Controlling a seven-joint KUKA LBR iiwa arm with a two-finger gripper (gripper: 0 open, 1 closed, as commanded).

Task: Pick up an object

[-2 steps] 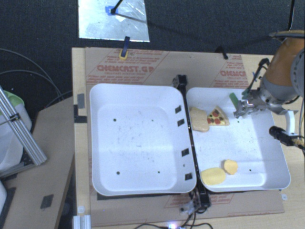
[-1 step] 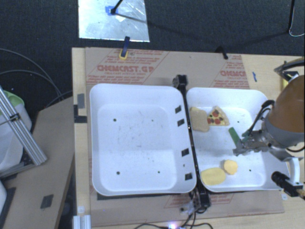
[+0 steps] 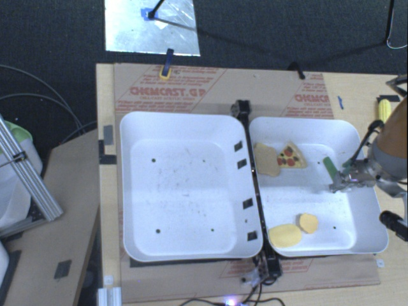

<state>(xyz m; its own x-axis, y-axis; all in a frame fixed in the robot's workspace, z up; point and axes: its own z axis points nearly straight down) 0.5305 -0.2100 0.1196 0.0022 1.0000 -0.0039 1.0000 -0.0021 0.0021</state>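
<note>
I see one bench (image 3: 210, 81), cardboard-topped with red "CHEMCAST" print, carrying two shallow white bins side by side. Left bin (image 3: 134, 190): only dark specks on its floor. Right bin (image 3: 363, 231) has everything else.

Counting in the right bin, largest first: one pizza slice toy (image 3: 279, 158), tan crust end toward the divider, red-topped end with dots pointing right, lying in the upper-left part. Two yellow pieces near the front wall: one larger pale yellow oval (image 3: 285, 236) and one smaller orange-yellow round piece (image 3: 308, 223) just beside it, up and to its right; touching or apart, I can't tell. One small green stick-like object (image 3: 329, 166), tilted, right of the pizza slice and near the gripper.

One arm (image 3: 392, 145) comes in from the right edge, grey-tan body over the right bin's right wall, wrist angled down and leftward. The gripper (image 3: 338, 182) sits low in the right bin's middle-right, just below the green object's lower end. Metal fingers are blurry and small; I can't tell how they're set, and I can't see anything between them.

Off the bins: one silver sheet (image 3: 151, 16) on the dark floor beyond the bench, and one small blue-and-yellow tool (image 3: 167, 64) at the bench's far edge.
</note>
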